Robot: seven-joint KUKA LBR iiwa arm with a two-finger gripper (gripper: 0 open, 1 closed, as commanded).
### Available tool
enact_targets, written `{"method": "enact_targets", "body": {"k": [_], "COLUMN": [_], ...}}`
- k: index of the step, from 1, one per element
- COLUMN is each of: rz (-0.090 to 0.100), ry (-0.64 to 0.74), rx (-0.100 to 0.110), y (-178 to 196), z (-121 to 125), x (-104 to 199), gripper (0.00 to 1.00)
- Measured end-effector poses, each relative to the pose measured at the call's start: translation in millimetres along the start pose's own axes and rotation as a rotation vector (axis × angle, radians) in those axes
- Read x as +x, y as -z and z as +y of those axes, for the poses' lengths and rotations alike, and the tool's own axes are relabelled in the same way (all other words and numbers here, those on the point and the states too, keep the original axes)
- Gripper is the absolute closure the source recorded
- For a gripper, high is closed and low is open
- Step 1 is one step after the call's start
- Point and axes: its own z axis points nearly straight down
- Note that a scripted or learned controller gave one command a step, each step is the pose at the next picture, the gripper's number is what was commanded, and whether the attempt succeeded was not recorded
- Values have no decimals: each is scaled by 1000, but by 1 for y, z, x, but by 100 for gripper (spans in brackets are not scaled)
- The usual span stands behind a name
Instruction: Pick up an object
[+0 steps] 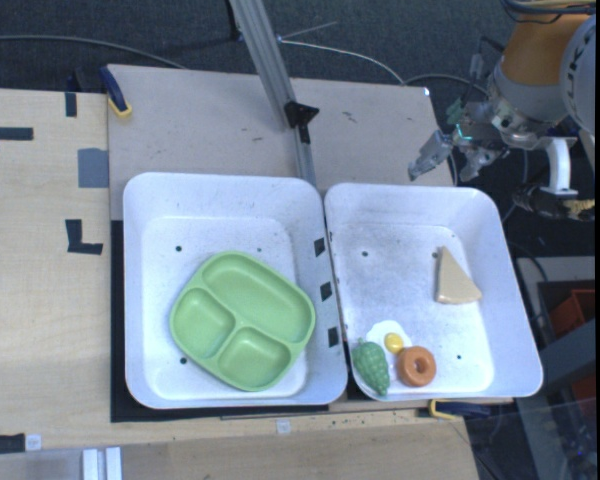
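Holding a green plate (242,320), left bin (140,268); toy foods in right bin (500,298); gripper (450,160) spread.

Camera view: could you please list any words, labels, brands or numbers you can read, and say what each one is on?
None can be read. The green divided plate, both white bins, the toy food and the bench bear no legible text; the dark tape marks on the bench are plain shapes.

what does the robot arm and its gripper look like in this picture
The arm is grey metal with a broad orange band above the wrist. Black cables loop around it. The gripper is small, dark grey, with a spot of teal light at its base.
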Motion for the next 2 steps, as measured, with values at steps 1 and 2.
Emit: {"method": "enact_targets", "body": {"k": [1, 2], "rz": [0, 0], "ry": [0, -2], "rx": [0, 5], "y": [0, -52], "z": [0, -9], "x": [0, -5], "gripper": [0, 0]}}
